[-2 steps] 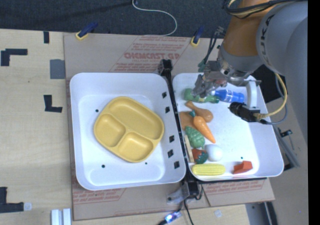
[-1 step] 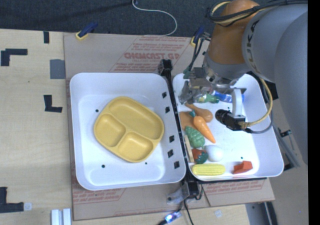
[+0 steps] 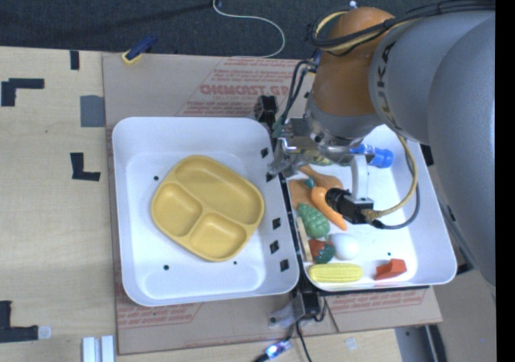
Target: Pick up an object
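Note:
The right bin (image 3: pixel 435 249) holds several toy foods: an orange carrot (image 3: pixel 331 201), a green vegetable (image 3: pixel 314 220), a white egg (image 3: pixel 347 247), a yellow corn cob (image 3: pixel 335 273), a small red piece (image 3: pixel 390 269) and a blue object (image 3: pixel 381 158). My gripper (image 3: pixel 294 159) hangs low over the bin's upper left part, close to the wall between the bins and just above the carrot's upper end. The wrist hides the gripper's tip. I see nothing held in it.
A yellow divided plate (image 3: pixel 208 206) lies in the left bin (image 3: pixel 129 191). The grey arm and its orange band (image 3: pixel 354 55) cover the right bin's upper half. A black cable loops over the carrot toward the bin's right side.

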Robot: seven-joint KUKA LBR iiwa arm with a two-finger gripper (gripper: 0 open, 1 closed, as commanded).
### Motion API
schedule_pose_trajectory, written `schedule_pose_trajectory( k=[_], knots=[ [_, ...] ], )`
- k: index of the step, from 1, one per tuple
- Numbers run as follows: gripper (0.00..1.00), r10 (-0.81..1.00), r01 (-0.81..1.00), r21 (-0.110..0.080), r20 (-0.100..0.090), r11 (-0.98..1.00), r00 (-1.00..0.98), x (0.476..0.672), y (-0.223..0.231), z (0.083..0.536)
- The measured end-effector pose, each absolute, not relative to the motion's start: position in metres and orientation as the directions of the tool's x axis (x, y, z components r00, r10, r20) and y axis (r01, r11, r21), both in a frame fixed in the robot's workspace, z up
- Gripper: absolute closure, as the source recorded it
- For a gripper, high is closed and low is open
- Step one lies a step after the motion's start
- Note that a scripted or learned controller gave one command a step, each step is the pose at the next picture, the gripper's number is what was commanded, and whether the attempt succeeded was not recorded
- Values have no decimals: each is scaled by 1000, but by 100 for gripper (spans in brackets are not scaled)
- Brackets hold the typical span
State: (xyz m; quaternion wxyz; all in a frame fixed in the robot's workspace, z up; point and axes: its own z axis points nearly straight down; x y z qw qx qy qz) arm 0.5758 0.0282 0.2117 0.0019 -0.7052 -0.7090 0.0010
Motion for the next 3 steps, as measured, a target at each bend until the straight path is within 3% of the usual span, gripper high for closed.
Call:
schedule_pose_trajectory(
  k=[1, 2, 3],
  knots=[
    [100, 1000, 1000, -2, 1, 4, -4, 559, 50, 234],
    [100, 1000, 1000, -5, -2, 1, -1, 564, 43, 213],
    [100, 1000, 1000, 0, 1, 3, -3, 563, 51, 234]
  ],
)
